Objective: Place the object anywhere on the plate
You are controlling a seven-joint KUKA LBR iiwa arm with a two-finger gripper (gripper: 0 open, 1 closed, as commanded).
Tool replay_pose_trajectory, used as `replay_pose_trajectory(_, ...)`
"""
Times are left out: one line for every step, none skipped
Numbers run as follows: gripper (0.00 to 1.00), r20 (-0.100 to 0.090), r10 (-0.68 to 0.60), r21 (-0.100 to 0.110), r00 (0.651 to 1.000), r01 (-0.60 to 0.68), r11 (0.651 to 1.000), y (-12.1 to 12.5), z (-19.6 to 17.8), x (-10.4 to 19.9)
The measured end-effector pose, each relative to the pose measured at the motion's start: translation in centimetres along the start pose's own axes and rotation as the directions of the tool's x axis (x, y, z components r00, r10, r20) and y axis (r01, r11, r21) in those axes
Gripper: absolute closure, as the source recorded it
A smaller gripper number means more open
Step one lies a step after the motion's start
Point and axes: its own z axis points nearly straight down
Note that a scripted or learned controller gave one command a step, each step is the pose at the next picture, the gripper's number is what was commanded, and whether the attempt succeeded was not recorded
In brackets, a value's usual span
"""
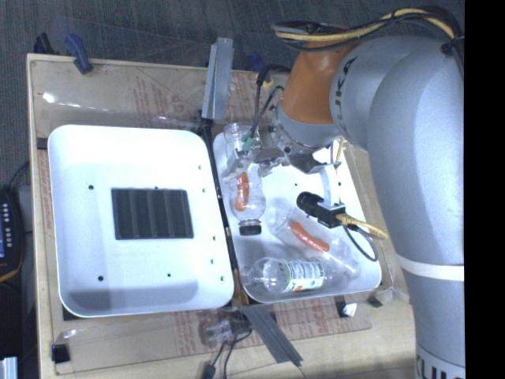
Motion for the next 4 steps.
replay_pose_trajectory(1.0,0.001,0.195,0.001,0.981,-0.195,0.981,-4.0,0.1,8.2)
replay_pose_trajectory(1.0,0.001,0.189,0.007,0.982,-0.189,0.982,-4.0,-0.7,8.3)
replay_pose_trajectory(1.0,0.002,0.036,-0.002,0.999,-0.036,0.999,2.0,-6.3,6.5)
replay_pose_trajectory(0.0,0.002,0.035,-0.002,0.999,-0.035,0.999,2.0,-6.4,6.5)
